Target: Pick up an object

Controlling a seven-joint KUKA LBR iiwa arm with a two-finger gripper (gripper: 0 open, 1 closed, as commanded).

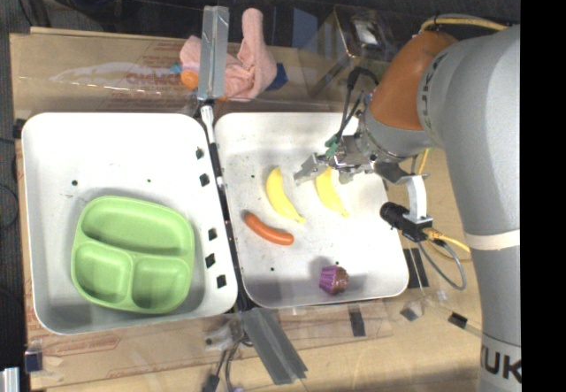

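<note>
In the right bin (265, 138) lie two yellow bananas: one (283, 196) near the middle and one (331, 194) to its right. An orange-red sausage (268, 228) lies below the left banana. A small purple object (333, 279) rests near the bin's front edge. My gripper (327, 165) hangs over the top end of the right banana, its grey fingers spread on either side of it. Nothing is lifted.
The left bin (53, 151) holds a green divided tray (134, 253). A pink cloth (240, 58) lies behind the bins. The grey arm with its orange band (407, 80) fills the right side, with cables by the right bin's edge.
</note>
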